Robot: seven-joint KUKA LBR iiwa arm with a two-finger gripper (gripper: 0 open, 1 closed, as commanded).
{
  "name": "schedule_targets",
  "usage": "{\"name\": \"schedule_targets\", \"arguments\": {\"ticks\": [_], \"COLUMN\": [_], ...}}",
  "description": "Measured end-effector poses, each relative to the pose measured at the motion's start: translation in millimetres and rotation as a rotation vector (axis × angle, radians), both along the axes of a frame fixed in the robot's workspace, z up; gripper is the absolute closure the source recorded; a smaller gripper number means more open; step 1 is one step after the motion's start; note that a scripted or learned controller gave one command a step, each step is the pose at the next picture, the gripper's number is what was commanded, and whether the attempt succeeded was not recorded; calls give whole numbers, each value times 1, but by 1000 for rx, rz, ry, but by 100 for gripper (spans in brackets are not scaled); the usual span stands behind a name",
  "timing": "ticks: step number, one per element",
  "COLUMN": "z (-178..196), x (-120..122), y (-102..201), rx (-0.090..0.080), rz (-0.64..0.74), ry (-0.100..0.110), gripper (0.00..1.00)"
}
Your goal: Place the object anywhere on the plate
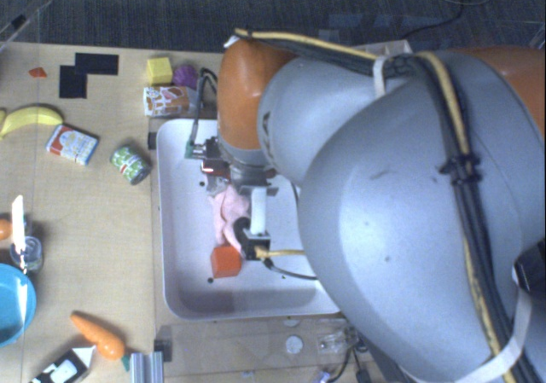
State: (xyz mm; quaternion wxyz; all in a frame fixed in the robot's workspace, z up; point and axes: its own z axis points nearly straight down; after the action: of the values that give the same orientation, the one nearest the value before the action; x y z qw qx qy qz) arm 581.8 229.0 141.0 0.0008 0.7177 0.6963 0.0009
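Observation:
A white bin (pixel 183 287) lies under the arm. Inside it a pale pink thing (pixel 227 209) rests near the middle; I cannot tell whether it is a plate or a soft object. An orange-red block (pixel 226 263) sits on the bin floor just in front of it, touching or almost touching its near edge. My gripper (pixel 229 189) points down right over the pink thing, and its tip is hidden against it. The grey arm covers the bin's right half.
On the bench left of the bin lie a banana (pixel 30 119), a small carton (pixel 72 145), a green can (pixel 130 164), a blue bowl (pixel 13 304) and a carrot (pixel 98 335). A yellow block (pixel 159 71) and a printed box (pixel 168 101) stand behind the bin.

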Motion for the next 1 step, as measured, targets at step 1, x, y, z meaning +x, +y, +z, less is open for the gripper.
{"name": "schedule_targets", "arguments": {"ticks": [1], "z": [52], "x": [25], "y": [-65], "rx": [0], "rz": [123], "ry": [-4], "gripper": [100]}}
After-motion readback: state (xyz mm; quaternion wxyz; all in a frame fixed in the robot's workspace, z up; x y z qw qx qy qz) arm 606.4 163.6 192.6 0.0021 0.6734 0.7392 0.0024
